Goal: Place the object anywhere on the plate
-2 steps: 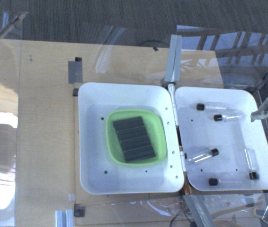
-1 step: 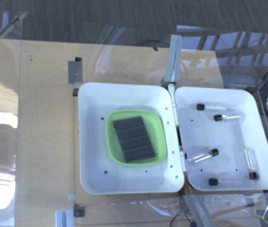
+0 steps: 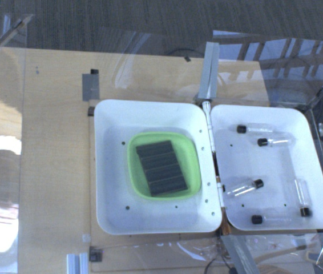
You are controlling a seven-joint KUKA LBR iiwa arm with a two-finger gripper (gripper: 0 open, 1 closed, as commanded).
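Observation:
A lime-green square plate (image 3: 134,165) lies in the middle of the left white bin (image 3: 107,170). On the plate rests a dark grey ridged rectangular block (image 3: 161,168), lying flat and turned slightly askew, its long side running from upper left to lower right. It sits wholly within the plate's rim.
The right white bin (image 3: 230,153) holds several clear tubes with black caps, among them one near the top (image 3: 255,129), one in the middle (image 3: 245,188) and one at the right wall (image 3: 302,196). A grey post (image 3: 209,70) stands behind the seam between the bins.

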